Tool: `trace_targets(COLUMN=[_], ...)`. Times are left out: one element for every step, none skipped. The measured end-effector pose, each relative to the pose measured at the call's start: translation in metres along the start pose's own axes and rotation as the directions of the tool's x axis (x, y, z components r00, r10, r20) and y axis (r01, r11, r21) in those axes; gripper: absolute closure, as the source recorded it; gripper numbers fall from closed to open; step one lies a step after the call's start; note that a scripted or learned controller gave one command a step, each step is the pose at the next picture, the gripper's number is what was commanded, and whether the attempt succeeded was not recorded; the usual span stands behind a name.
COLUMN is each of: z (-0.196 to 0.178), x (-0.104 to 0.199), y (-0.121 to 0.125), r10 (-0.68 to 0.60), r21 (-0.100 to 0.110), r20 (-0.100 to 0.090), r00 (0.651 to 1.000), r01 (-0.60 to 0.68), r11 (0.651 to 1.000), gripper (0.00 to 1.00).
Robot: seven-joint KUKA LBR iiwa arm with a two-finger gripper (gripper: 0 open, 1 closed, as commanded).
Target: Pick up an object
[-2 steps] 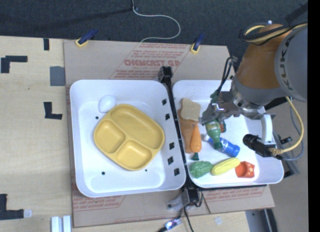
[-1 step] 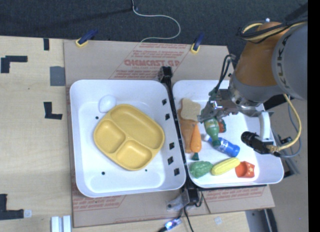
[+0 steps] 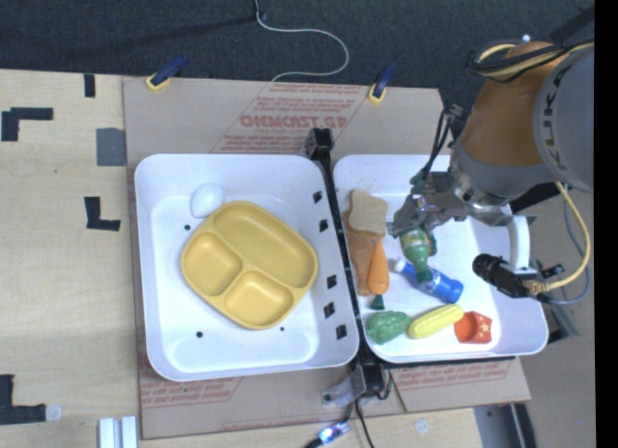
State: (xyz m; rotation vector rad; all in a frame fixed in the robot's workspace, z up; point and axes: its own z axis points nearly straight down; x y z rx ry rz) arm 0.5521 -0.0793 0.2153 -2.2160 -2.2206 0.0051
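Table (image 3: 58,243) is carrying two white bins side by side. Left bin (image 3: 154,243) is holding a yellow divided plate (image 3: 249,263) and a small white object (image 3: 206,199). Right bin (image 3: 521,335) is holding bread (image 3: 367,212), carrot (image 3: 377,267), blue bottle (image 3: 435,284), corn (image 3: 435,321), green vegetable (image 3: 386,325), red piece (image 3: 473,326). Jaws (image 3: 417,226) are hovering directly above a green object (image 3: 415,243); jaw opening cannot be told.

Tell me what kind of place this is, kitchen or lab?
Likely a robotics lab bench, not a kitchen: two white bins clamped onto cardboard, toy food like a plastic corn cob, and a gripper over them.
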Motion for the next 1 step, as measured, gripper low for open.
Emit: trace_targets(z=[-0.0043], x=[0.0122], y=[-0.0075], r10=[-0.002], r21=[0.001], r20=[-0.001], r00=[1.000], r01=[0.002], r11=[1.000], gripper=[1.00])
